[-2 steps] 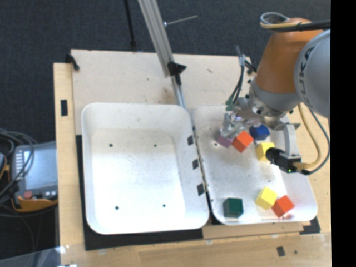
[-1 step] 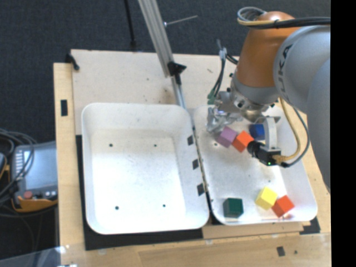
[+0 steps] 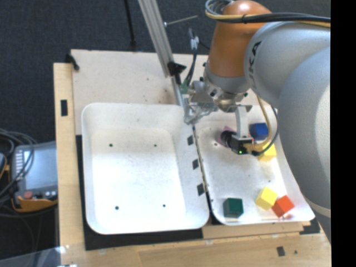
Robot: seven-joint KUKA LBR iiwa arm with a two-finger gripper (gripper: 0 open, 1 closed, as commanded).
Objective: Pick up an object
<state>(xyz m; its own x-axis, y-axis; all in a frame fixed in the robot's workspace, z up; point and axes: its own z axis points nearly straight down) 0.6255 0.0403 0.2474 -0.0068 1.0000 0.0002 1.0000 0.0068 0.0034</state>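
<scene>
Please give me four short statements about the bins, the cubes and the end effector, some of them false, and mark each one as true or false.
1. The end effector hangs over the far end of the wall where the left bin meets the right bin. True.
2. The green cube lies in the left bin. False: it lies in the right bin, by its near edge.
3. The orange cube lies beside a yellow cube. True.
4. The blue cube lies next to the green cube. False: it is at the far end of the right bin, well apart from the green cube.
</scene>
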